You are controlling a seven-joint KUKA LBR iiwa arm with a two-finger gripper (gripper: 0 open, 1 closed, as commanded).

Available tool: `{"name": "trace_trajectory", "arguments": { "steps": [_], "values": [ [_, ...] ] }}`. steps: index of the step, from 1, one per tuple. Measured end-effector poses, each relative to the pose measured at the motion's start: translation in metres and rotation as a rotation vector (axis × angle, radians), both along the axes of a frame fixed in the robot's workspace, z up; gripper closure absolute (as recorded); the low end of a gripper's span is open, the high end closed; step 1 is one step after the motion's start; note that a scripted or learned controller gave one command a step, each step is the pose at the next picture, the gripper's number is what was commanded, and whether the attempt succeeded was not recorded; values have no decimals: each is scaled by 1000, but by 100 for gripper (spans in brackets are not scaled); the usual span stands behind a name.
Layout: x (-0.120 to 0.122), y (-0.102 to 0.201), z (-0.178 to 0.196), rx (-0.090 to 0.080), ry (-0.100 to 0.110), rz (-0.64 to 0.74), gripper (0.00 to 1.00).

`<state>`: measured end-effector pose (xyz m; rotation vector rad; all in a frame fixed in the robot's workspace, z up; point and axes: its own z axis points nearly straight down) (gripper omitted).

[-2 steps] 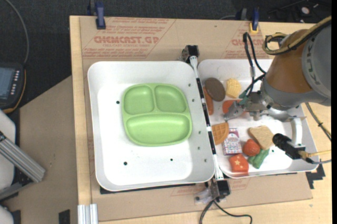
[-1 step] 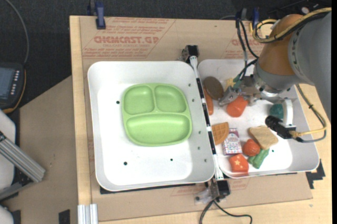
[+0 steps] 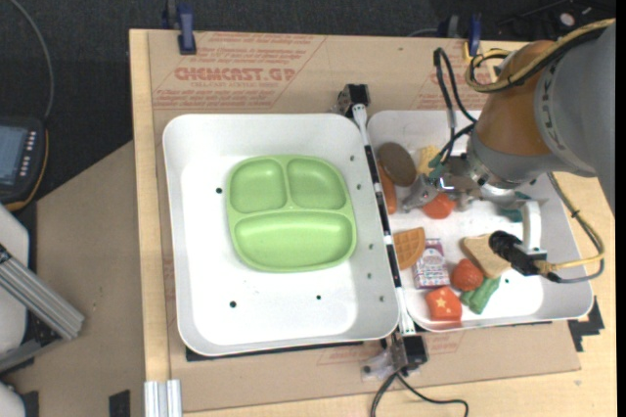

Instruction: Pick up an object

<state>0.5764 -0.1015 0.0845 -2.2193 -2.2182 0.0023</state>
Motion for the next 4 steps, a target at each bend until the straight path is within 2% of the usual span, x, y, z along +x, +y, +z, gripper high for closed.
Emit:
{"name": "trace_trajectory", "arguments": {
  "steps": [1, 2, 3, 4],
  "values": [
    [2, -1, 12, -2, -6, 0, 100],
    [44, 67, 107, -1, -16, 9, 100],
    [41, 62, 100, -2, -3, 2, 0],
    [55, 8, 16, -12, -15, -3, 0]
  ]
}}
